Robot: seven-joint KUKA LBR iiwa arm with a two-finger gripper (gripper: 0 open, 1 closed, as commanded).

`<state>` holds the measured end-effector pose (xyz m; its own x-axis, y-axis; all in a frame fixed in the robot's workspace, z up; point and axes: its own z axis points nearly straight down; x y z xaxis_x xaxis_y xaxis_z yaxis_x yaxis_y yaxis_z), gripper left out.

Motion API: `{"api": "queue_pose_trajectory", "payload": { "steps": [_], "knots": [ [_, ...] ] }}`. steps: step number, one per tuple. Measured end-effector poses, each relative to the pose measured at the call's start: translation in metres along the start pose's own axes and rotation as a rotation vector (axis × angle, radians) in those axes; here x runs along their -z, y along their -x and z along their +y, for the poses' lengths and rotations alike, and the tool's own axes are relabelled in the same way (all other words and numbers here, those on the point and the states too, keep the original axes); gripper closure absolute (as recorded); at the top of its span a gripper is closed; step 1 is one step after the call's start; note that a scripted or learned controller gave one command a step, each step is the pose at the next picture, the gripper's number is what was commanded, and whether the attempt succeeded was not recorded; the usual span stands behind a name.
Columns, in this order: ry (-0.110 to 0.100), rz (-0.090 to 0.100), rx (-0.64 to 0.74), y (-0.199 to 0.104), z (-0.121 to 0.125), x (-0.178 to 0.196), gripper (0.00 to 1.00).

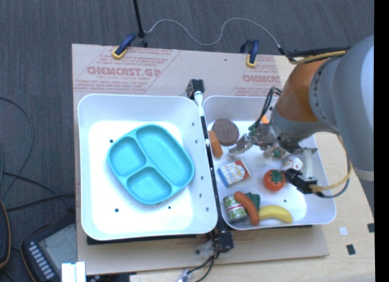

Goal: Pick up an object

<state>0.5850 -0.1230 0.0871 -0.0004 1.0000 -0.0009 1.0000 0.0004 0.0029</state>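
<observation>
The arm (316, 101) reaches in from the right over the right bin (325, 214), with the fingers (262, 143) low above the bin floor in its upper middle. The fingers look partly spread, one tip pointing left toward the brown disc (226, 130); nothing is seen between them, so no object is held. Whether the tips touch the floor cannot be told. Candidate objects all lie in the right bin: the brown disc near the upper left corner, a carrot (214, 144) along the left wall, a small carton (233, 172) just below and left of the fingers, a tomato (274, 180) below them, and a can (234, 208), a sausage (248, 206) and a banana (275, 214) crowded along the lower edge. The left bin (85, 153) carries a blue divided plate (151, 163). Step in hand, as judged: descent and closure on one object. For a sound grasp, select a target that stands apart from its neighbours; the tomato and the carton are nearest and have free floor around them. Centre the fingers over the target, align their closing line across its narrow side, lower until the tips straddle it, then close and lift straight up. Avoid the lower-edge cluster, where adjacent items could block a tip or be dragged along.
</observation>
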Motion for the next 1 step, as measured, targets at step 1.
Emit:
{"api": "queue_pose_trajectory", "payload": {
  "steps": [1],
  "knots": [
    [0.005, -0.003, 0.0, 0.0009, 0.0013, 0.0112, 1.0]
  ]
}}
